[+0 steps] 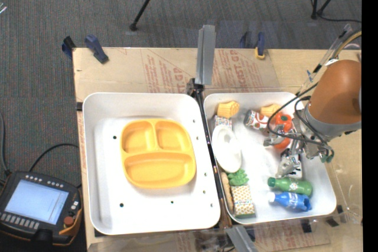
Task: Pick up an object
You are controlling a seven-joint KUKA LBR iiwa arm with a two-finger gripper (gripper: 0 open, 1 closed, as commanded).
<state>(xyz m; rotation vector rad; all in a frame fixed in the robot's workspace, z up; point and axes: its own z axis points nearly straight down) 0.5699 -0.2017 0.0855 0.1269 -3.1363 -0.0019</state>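
The right bin (260,97) holds several small items. Along its back lie a yellow block (228,109), a red and white can (255,120) and an orange toy (282,122). A white bowl (227,149) sits at the left. Near the front are a green leafy toy (238,177), a patterned box (243,199), a green bottle (292,186) and a blue bottle (290,201). My gripper (290,163) hangs low in the right bin, just above the green bottle and in front of the orange toy. I see nothing held in it.
The left bin (100,127) carries a yellow divided plate (158,153). A grey post (206,56) stands at the back between the bins. Cables trail from the wrist (331,100) over the right bin's far right side. A teach pendant (38,203) lies on the floor at left.
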